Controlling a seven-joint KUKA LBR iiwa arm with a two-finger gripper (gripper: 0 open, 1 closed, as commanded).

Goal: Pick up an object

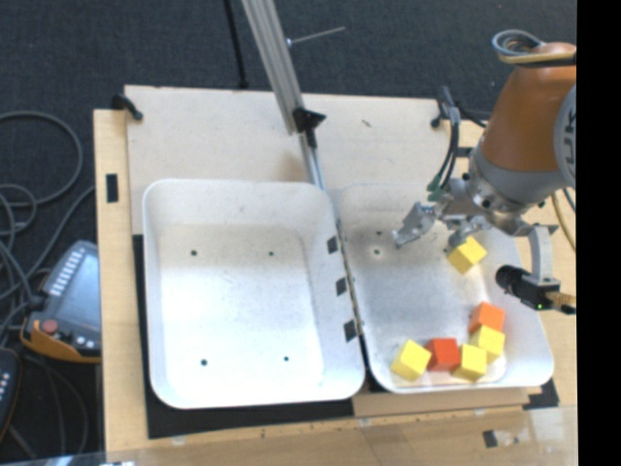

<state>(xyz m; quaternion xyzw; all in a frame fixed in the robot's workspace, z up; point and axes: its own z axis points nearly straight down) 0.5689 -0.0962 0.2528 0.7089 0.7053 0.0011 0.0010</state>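
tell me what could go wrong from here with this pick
1. The yellow cube sits just under the gripper, apart from the other blocks; whether it is gripped is unclear, so it may drop or get nudged away.
2. The remaining blocks, such as the orange cube, crowd the right bin's near corner against the wall, so a later grasp there could jam or catch two blocks.

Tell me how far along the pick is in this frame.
Done: the grey arm's two-finger gripper has reached over the right white bin. In hand: a yellow cube sits just below the wrist, but whether it is gripped cannot be told. Left: confirming a lift; five yellow and orange cubes lie clustered in the bin's near corner.
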